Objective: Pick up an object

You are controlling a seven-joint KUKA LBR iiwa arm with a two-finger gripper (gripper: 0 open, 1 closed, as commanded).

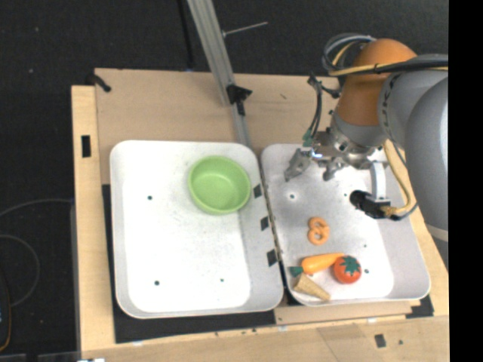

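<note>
Nearest the lens, in right bin (400, 277): cone wedge (311, 286), carrot (321, 262), tomato (347, 269), pretzel (318, 231) a little farther back. Hand (311, 168) over same bin's far end, fingers spread apart, nothing between them, touching nothing. Green bowl (219, 185) in left bin (151, 277).
</note>
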